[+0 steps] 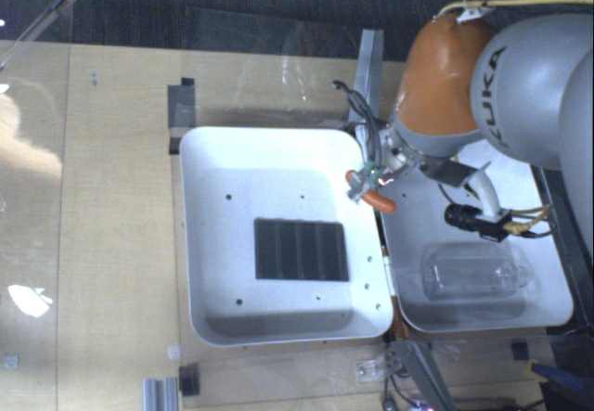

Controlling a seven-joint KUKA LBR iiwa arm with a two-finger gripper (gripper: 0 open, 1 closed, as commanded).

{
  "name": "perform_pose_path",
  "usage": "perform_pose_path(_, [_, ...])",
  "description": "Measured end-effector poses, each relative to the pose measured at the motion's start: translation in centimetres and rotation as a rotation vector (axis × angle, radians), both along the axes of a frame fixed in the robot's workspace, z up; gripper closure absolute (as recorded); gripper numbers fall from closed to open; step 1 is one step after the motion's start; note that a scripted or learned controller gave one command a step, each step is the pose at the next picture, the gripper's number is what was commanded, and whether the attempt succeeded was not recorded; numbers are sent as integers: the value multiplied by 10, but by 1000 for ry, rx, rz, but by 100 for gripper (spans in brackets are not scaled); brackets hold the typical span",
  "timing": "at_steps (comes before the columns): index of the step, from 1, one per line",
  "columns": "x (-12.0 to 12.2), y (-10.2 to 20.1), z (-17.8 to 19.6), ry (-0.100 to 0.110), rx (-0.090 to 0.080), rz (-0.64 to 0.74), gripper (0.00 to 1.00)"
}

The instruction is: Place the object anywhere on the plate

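Small orange object (376, 199), long and rounded, at the claw (369, 179), right over the border between the two white bins. Seems pinched at its upper end by the claw fingers, with the lower end pointing down and to the right, free of the bin floors as far as can be judged. Claw pressed together on that orange object; some green and red detail visible at the fingertips.

Just left of the orange object: the left bin (213, 214), shallow and white, with a dark ribbed plate (301, 250) lying flat on its floor, below and left of the object, well apart from it.

Just right of the orange object: the right bin (557, 302), holding a clear plastic bottle (471, 274) on its side, below and right of the object. Black cable piece (475, 220) hanging between the object and the bottle.

Above and right of the object: grey arm (538, 94) with orange band (441, 75). Under everything: wooden desk (102, 242).
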State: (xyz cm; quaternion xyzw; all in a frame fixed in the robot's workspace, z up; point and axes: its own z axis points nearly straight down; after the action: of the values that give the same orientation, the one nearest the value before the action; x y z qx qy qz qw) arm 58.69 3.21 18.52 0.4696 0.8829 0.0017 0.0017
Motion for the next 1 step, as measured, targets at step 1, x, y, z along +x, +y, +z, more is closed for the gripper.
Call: perform_pose_path(1, [-51,53,57,-5,-1,305,100])
